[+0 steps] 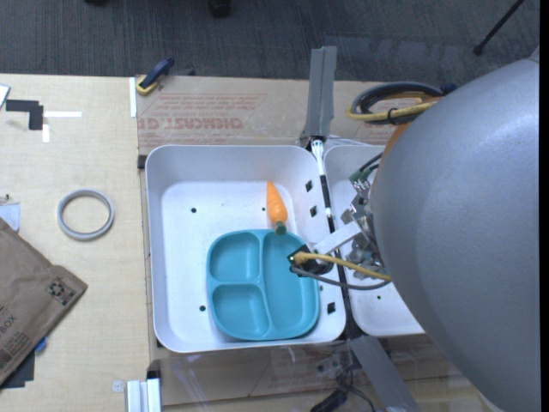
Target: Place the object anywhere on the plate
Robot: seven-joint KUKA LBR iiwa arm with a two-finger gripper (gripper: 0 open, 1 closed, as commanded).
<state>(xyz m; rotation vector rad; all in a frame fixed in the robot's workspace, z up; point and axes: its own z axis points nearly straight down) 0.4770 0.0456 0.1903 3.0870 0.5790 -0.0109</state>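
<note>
Pale wooden bench [77, 144], seen from above at a slant. Along the bench's right edge, bulky grey arm [463, 230], covering most of the right bin [377, 312]. Mid-bench, reaching toward the near edge, white left bin [184, 196], side by side with the right one. Behind both bins, toward the far edge, flat brown cardboard sheet [214, 114] with red print. In the left bin's near right part, teal plate [257, 290] with three compartments, all bare. At the bench's near left corner, brown paper package [26, 290], partly cut off. Near the left edge, well apart from the bins, ring of tape [63, 215] lying flat. At the arm's left flank, above the wall between the two bins, end effector [362, 221]; open or closed, cannot tell. In the left bin's far right part, orange carrot [274, 202] on the bin floor, green end pointing at the plate's far rim and touching or just overlapping it; body off the plate.
</note>
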